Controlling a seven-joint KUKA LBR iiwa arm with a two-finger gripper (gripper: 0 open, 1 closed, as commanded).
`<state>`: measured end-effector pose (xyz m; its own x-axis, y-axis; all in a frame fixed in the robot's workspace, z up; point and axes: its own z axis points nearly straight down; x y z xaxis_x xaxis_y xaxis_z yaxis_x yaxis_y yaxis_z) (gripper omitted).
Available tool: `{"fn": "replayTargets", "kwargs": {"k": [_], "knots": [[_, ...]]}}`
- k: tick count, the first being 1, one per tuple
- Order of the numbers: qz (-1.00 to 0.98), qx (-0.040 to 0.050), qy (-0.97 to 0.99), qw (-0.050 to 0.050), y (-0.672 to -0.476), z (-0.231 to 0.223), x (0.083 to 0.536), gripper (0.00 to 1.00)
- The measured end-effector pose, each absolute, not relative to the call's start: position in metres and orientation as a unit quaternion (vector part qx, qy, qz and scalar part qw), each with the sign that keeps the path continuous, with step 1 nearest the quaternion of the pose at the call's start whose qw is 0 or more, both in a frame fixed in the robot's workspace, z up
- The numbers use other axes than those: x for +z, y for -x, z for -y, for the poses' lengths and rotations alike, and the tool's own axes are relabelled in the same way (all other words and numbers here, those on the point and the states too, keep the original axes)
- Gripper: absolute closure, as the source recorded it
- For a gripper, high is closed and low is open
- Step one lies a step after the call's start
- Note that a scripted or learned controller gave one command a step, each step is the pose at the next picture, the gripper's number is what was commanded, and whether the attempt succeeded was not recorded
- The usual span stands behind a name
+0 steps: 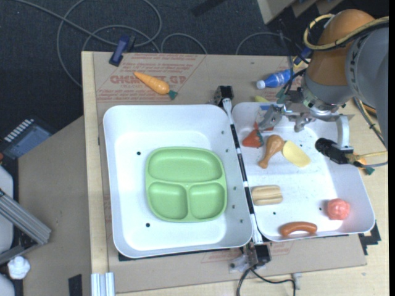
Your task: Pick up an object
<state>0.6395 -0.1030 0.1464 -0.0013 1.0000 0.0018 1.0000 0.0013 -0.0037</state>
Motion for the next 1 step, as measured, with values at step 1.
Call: {"fn": "replayTargets", "kwargs": {"k": [1], "knots": [[0.707,0.0015,0.707,0.003,-0.6569,0.0987,0.0824,0.0]]}}
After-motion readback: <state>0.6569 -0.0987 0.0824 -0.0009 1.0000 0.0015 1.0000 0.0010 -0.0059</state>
